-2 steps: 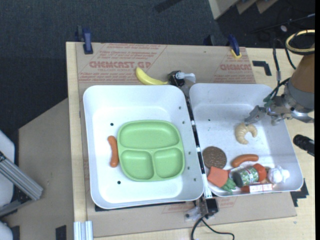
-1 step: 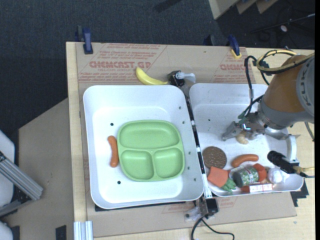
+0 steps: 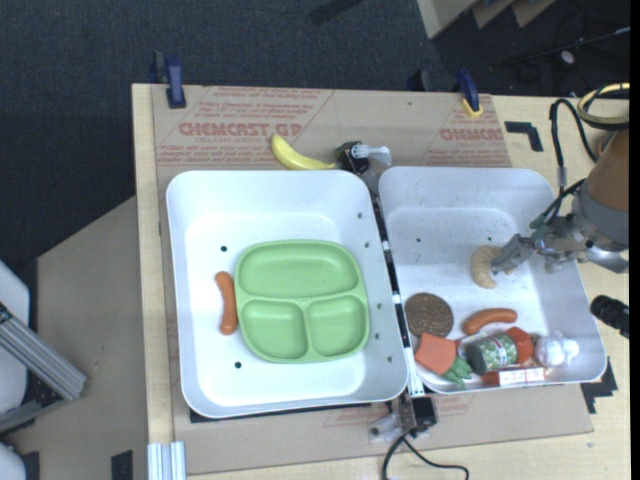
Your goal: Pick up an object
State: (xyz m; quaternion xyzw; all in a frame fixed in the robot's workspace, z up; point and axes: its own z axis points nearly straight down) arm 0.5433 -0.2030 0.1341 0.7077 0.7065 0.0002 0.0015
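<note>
The gripper (image 3: 512, 254) reaches into the right bin (image 3: 440, 193) from the right, its tip just beside a pale curved pastry (image 3: 485, 266) lying on the bin floor. Whether the fingers are open or closed I cannot tell. Nearer lie a brown cookie (image 3: 428, 314), a sausage (image 3: 489, 319) and a bottle (image 3: 497, 352). The left bin (image 3: 200, 208) holds a green tray (image 3: 300, 300). A banana (image 3: 298, 155) lies on the tabletop (image 3: 250, 118).

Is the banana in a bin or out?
Out. The banana lies on the brown board behind the left bin, just past its far rim and outside both bins.
</note>
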